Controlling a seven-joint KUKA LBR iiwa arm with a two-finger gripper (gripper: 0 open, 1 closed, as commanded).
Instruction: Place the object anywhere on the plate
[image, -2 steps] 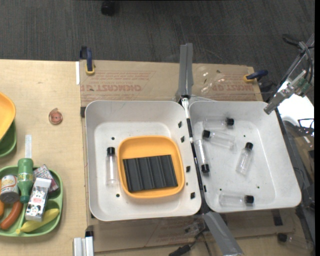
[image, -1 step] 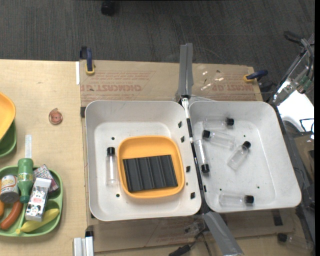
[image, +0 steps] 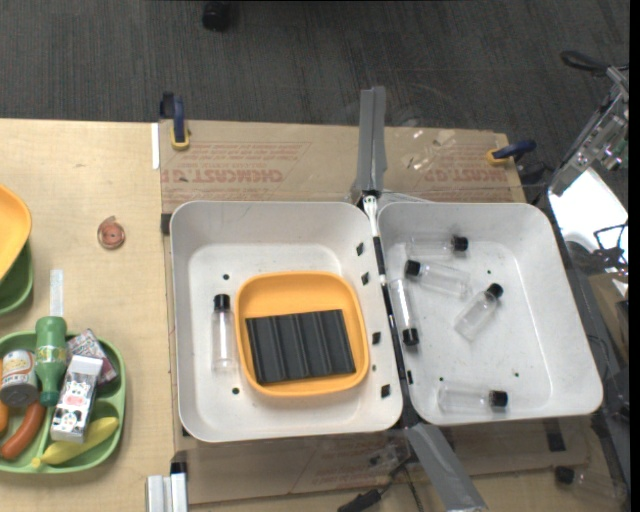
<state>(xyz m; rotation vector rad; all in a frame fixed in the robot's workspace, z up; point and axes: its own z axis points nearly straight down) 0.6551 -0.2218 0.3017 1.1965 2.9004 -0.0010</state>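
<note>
The plate (image: 300, 284) sits in the left bin (image: 190, 400), ready to receive, yet nothing clear rests on it. One vial (image: 221, 331) lies just beside its left rim and the other vials (image: 478, 310) lie scattered in the right bin (image: 560, 380), likely as the pick supply. How the gripper stands, I cannot tell.

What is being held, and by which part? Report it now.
Nothing is seen held. One vial lies loose beside the orange plate in the left bin; the other vials lie loose in the right bin.
</note>
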